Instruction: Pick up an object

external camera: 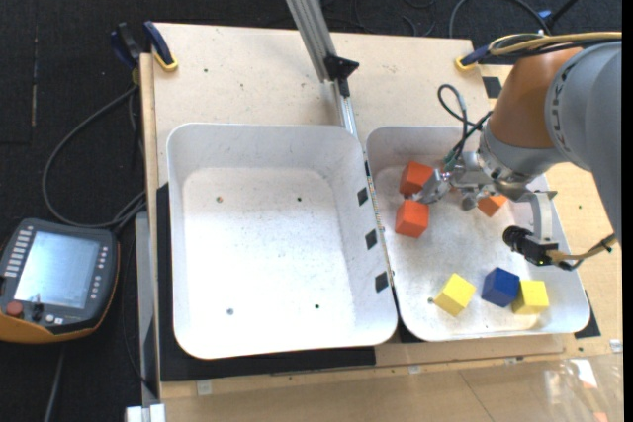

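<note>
My end effector (pixel 442 186) is low in the right shallow white bin (pixel 569 311), among the blocks.
Whether it's apart or together, I can't tell. Three orange cubes (pixel 412 218), two yellow cubes (pixel 455 295) and one blue cube (pixel 501 287) share this bin; the left shallow white bin (pixel 188 212) sits alongside.

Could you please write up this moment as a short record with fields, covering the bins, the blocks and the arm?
left bin: no blocks in it
right bin: holds all the blocks
orange blocks: three
yellow blocks: two
blue block: between the yellow ones
arm: reaching in over the right bin
claw: low among the orange blocks
</note>
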Available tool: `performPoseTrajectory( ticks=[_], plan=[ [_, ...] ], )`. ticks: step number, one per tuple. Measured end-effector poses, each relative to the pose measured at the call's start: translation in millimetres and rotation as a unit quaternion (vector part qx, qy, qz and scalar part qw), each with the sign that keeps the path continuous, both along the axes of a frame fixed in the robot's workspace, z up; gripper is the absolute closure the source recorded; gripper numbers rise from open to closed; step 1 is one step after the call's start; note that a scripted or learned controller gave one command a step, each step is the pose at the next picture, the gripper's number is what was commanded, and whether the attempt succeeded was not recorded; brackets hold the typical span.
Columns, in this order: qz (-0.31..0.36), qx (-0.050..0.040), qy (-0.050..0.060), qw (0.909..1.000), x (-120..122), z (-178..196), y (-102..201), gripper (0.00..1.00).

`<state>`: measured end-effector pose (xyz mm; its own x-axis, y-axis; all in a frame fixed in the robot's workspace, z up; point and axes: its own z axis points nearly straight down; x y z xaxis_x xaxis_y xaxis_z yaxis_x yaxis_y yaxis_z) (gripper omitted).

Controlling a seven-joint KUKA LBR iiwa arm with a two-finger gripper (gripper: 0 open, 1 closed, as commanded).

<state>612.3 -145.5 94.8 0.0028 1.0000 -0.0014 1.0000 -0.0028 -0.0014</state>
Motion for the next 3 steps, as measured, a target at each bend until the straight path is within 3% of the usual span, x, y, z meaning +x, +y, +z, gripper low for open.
performPoseTrajectory(
  ticks=[1, 2, 3],
  plan=[
    [0.006, 0.0016, -0.005, 1.0, -0.9, 105.9, 88.4, 0.0],
    [-0.002, 0.0003, 0.001, 1.0, 5.6, 58.2, 14.7, 0.0],
    [0.001, 0.0004, -0.001, 1.0, 6.6, 60.9, 18.6, 0.0]
  ],
)
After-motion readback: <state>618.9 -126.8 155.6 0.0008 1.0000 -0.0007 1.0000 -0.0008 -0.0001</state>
